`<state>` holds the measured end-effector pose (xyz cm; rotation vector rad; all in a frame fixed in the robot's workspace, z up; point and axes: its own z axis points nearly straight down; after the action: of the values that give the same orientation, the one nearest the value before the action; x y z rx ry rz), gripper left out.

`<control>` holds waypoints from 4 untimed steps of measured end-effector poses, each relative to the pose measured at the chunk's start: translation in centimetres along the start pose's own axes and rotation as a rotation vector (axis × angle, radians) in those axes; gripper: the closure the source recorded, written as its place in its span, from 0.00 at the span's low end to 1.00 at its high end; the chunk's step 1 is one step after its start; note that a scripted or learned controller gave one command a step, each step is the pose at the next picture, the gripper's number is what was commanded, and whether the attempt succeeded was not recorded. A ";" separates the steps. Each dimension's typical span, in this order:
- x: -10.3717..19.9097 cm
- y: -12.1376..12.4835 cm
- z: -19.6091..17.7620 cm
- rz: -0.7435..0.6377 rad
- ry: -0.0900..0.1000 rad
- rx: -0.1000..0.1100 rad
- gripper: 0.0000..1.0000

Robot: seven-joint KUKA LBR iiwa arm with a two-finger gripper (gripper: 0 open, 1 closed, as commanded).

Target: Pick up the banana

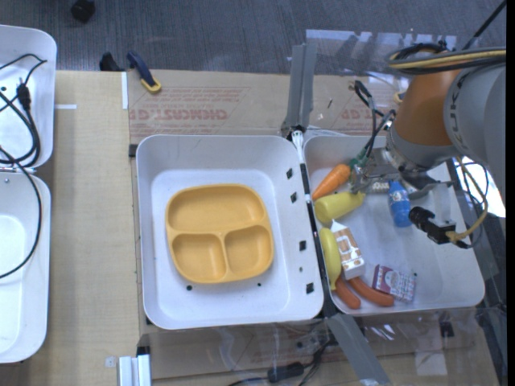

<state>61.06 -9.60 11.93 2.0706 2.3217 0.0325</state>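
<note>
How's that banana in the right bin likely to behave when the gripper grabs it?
The banana looks curved and smooth, so it may slip or pivot. It lies against the bin wall beside a small carton, likely hampering finger access.

We see red letters on the brown cardboard (211, 103) behind the bins. They are upside down. We cannot read them.

The banana (329, 255) is yellow and curved, lying flat in the right-hand bin, pressed along that bin's left wall. It runs lengthwise toward the near edge. A small carton overlaps its right side, so part of it is hidden. Its near end lies just beside a sausage.
</note>
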 end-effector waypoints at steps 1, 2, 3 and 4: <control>0.0 -0.1 0.2 0.001 0.001 0.004 0.00; 0.0 -1.3 2.9 -0.059 0.010 0.040 0.00; -4.0 -8.2 2.6 -0.097 0.010 0.038 0.00; -2.3 -0.6 -0.5 -0.146 0.010 0.036 0.00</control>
<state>60.71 -11.93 12.45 1.9145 2.4901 -0.0016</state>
